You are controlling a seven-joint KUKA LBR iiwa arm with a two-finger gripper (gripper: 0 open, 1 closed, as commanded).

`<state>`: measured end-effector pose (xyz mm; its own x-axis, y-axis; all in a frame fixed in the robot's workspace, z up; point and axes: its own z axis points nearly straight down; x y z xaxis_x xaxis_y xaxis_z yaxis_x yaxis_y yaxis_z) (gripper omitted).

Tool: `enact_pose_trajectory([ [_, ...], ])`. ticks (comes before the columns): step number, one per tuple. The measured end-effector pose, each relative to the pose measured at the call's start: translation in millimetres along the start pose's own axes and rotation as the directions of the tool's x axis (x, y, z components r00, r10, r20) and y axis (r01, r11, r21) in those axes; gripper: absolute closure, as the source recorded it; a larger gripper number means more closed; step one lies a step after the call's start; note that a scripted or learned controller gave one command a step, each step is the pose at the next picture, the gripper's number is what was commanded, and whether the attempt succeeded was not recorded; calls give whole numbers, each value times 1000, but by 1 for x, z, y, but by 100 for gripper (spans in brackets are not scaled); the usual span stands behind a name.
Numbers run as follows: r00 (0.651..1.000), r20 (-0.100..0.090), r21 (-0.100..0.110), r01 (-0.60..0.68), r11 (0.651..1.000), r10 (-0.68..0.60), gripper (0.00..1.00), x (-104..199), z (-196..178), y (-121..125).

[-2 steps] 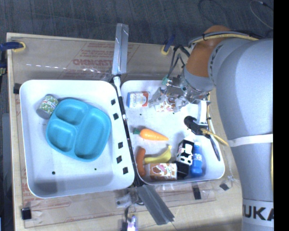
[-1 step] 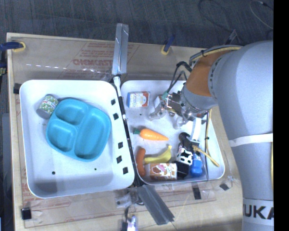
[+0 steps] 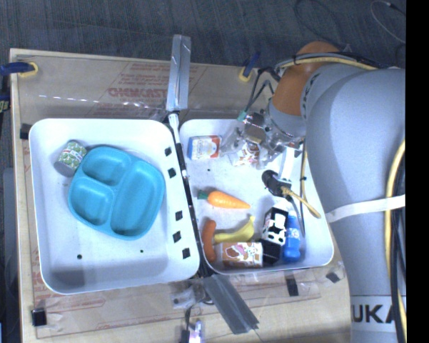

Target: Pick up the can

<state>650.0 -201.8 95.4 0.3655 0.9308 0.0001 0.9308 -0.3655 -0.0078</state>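
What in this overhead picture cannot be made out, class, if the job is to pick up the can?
- Gripper, camera view: blurred and part-covered by the wrist; finger state unclear.
- Can: the blue tray hides one side; label too small to read.
- Right bin: the grey arm covers its right wall.

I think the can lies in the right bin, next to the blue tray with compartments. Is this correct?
Not quite. The camera view shows the can in the left bin, not the right one, near that bin's far left corner. The rest holds: it lies right beside the blue tray with compartments, at the tray's upper left edge. The gripper is over the right bin.
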Motion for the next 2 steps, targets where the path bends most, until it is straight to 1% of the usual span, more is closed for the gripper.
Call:
enact_pose_trajectory([
  [1,1000,2,16,10,1000,-10,100,2,-4,-3],
  [2,993,2,0,-116,993,116,100,28,-178,-4],
])
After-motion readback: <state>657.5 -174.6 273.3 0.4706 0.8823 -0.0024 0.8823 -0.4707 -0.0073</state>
